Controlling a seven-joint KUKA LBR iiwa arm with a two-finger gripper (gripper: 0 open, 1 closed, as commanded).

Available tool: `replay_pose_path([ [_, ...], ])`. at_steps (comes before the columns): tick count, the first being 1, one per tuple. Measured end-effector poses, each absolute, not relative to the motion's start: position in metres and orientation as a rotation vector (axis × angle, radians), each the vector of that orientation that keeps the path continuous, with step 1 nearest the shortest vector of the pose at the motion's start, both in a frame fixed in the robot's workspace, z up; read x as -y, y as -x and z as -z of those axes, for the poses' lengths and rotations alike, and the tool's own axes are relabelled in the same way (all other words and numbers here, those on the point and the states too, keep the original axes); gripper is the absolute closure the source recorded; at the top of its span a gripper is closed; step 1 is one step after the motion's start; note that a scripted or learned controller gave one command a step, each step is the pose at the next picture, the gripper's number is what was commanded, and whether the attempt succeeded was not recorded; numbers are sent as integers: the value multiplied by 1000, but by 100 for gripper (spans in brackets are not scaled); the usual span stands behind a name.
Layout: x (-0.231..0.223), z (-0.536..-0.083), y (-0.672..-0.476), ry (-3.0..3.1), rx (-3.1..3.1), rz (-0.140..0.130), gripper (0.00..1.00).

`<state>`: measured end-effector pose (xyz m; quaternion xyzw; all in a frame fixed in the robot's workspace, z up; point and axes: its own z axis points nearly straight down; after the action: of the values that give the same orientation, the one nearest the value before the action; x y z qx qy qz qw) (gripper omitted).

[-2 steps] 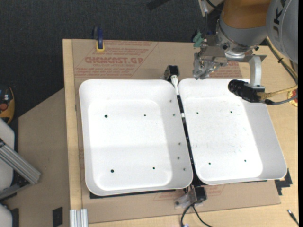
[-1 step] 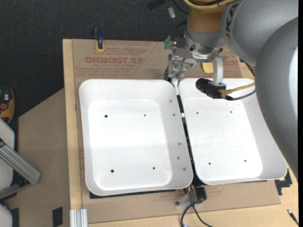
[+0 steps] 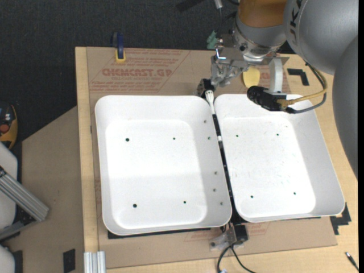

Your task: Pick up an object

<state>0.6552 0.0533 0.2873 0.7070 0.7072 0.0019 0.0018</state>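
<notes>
The grey arm with its orange band reaches in from the upper right. Its gripper [image 3: 242, 73] hangs over the back edge of the bench, above the far corner of the right bin [image 3: 327, 175]. A small pale yellow object [image 3: 251, 77] shows right at the gripper, under the wrist; whether it is held is unclear. A black cable plug [image 3: 264, 98] dangles just below it, over the right bin's back rim. The left bin [image 3: 101, 152] shows a bare white floor with small dark dots.
Both bins sit side by side on a brown board [image 3: 148, 70], with a black divider strip [image 3: 219, 147] between them. A blue and yellow clamp [image 3: 119, 47] stands at the board's back left. Cables and a bracket [image 3: 230, 238] lie at the front edge.
</notes>
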Motion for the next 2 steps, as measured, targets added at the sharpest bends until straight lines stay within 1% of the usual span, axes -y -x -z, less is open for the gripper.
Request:
replay_pose_path([
  [1,-38,-308,-644,-2221,-2218,-4,100],
  [2,-13,-335,-620,-2222,-2217,-2,100],
])
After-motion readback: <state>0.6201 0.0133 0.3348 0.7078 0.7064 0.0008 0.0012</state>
